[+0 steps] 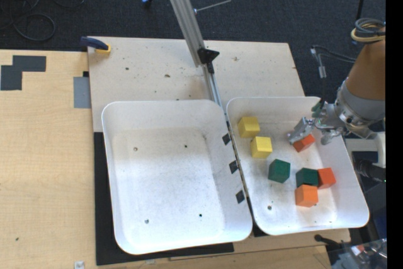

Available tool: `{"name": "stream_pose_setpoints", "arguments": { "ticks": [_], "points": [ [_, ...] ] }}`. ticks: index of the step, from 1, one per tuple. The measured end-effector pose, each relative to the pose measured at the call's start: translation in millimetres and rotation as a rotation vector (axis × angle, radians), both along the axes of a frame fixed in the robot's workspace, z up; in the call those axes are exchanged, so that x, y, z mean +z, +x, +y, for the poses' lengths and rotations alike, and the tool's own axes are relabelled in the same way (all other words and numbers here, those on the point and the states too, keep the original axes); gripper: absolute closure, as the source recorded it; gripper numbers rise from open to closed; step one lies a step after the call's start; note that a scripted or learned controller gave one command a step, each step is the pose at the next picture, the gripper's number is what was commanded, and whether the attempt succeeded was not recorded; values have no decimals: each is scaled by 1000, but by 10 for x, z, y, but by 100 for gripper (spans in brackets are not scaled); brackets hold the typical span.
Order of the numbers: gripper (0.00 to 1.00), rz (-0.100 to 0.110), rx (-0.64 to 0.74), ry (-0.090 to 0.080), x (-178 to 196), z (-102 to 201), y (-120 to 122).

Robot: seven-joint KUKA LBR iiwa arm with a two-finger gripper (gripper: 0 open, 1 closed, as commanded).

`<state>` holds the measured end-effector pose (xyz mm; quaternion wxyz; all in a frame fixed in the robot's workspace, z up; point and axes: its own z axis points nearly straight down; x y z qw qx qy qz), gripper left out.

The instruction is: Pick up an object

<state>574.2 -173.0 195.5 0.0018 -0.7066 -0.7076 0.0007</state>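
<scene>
My gripper (306,137) hangs over the upper right part of the right bin (352,211), reaching in from the right. A small orange-red block (304,143) sits tilted between its fingers, and the gripper is shut on it. Other blocks lie on the bin floor: two yellow ones (248,126) (261,147) to the left, a green one (279,171) below them, and a dark green one (307,177) next to two orange ones (326,177) (306,196) at the lower right.
The left bin (119,135) lies beside the right one, with a dividing rim and black clips between them. A slanted aluminium bar (186,16) rises behind the bins. The bench's wooden top extends to the left.
</scene>
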Motion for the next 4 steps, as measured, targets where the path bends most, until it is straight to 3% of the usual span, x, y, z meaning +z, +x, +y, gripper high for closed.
{"name": "stream_pose_setpoints", "arguments": {
  "ticks": [1,3,4],
  "points": [
    [0,0,-2,0,1,-2,0],
    [0,4,-4,0,-1028,28,-25],
    [100,2,-10,0,-900,12,-21]
  ]
}}
